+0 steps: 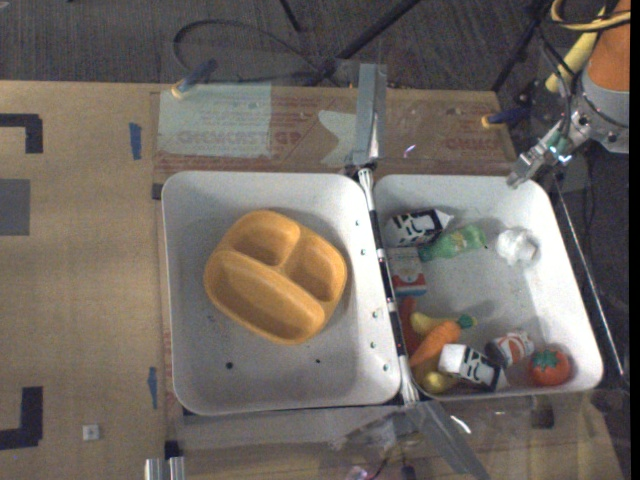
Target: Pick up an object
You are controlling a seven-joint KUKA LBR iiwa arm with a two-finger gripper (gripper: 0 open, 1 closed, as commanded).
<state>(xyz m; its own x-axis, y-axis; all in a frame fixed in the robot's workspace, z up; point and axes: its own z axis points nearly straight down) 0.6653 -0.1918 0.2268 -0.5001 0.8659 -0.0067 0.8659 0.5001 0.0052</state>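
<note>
- Gripper (528,166) at upper right, just over the far-right corner of the right bin (560,298); jaws too small and blurred, cannot tell if spread or pressed together. Nothing seen between them.
- Arm comes in from the right, orange band at the frame edge, wrist well above the bench.
- Closest things to the gripper: pale crumpled lump (517,245) near the bin's right wall, green bottle (455,241) beside it, black-and-white carton (418,225) toward the divider.
- Further down the right bin: carrot (440,338), yellow banana-like piece (424,321), a second small carton (472,364), red-white can (513,347), orange tomato-like toy (549,366) in the near corner.
- Left bin (190,298) holds an orange sectioned plate (276,275), well apart from the gripper.
- Step, my judgement: approach, no target committed, pick not yet done.
- Next move calls for: move inward over one item, probably the lump or bottle, line up across its narrow side, descend. Clutter at the near end risks a bad grasp.
</note>
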